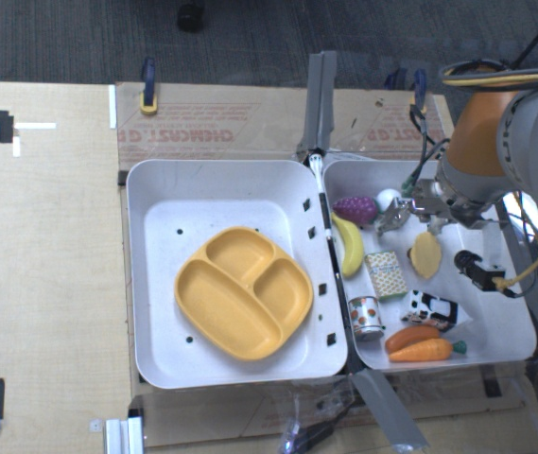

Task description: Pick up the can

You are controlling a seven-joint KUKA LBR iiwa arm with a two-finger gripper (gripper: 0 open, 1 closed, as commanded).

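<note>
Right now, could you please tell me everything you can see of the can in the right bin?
The can is small, with a pale metallic rim and a white label bearing reddish marks. It looks tilted or on its side, at the right bin's front left, against the wall dividing the bins. The carrot lies to its right, the speckled packet just behind it. Nothing grips it.

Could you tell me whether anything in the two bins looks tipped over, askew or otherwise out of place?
The can lies tipped on its side at the right bin's near-left corner, against the divider. The yellow tray sits skewed, at an angle to the left bin's walls. I see nothing spilled or damaged.
</note>
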